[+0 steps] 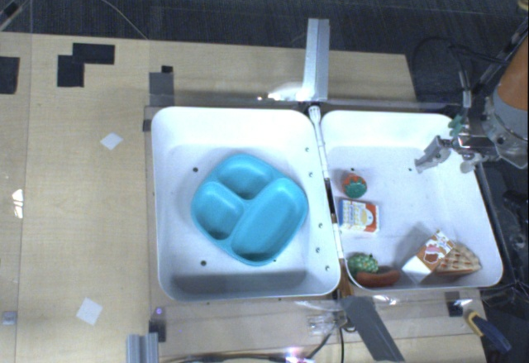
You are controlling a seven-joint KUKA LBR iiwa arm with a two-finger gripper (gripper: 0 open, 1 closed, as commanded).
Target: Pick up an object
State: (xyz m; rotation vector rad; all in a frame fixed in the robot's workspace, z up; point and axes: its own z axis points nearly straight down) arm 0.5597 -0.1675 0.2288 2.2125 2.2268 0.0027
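Grey arm (506,117) reaches in over the right bin (388,134); its pincer (431,155) hangs empty, spread unclear.

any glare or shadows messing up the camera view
Camera view: bright glare at the top where the two bins meet, near the metal post; a soft shadow along the left bin near wall; the blue tray and the hand look slightly soft.

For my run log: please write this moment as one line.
tool: over right bin, upper right, holding nothing | toys: on bin floor | blue tray: left bin
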